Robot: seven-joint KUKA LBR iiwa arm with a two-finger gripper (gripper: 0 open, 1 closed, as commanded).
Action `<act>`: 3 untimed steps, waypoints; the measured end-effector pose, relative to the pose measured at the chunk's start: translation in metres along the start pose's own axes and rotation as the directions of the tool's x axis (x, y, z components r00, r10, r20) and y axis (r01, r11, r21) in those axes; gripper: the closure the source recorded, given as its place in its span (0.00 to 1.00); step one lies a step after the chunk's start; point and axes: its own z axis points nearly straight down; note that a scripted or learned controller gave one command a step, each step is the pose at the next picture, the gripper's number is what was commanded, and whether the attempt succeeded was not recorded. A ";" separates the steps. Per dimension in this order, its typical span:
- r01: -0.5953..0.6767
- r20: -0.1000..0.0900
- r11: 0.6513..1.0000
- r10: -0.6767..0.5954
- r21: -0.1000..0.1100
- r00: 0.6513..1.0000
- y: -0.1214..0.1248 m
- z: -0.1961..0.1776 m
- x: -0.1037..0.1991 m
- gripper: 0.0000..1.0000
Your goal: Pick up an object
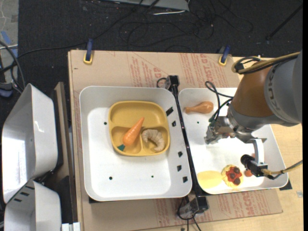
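My gripper (211, 134) hangs low over the left part of the right bin (276, 143), above bare bin floor. A tan toy drumstick (199, 108) lies a little behind it, near the bin's back left corner. Toward the front of the same bin lie a pale yellow flat disc (209, 179) and a yellow piece with red toppings (233, 174). In the left bin (96, 143) sits a yellow divided plate (120, 112) with an orange carrot (133, 132) and a pale shrimp (154, 138) on it. Nothing shows in the gripper.
The grey and orange arm (269, 95) covers the right bin's back right part. A black divider rail (183, 134) runs between the bins. Cables trail by the wrist, and a small black and red part (250, 163) hangs near the front right.
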 end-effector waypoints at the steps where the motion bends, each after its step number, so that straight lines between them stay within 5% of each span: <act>1: 0.006 0.002 1.000 -0.006 -0.006 1.000 0.006 -0.061 -0.005 1.00; 3: 0.007 0.002 1.000 -0.007 -0.004 1.000 0.013 -0.155 0.000 1.00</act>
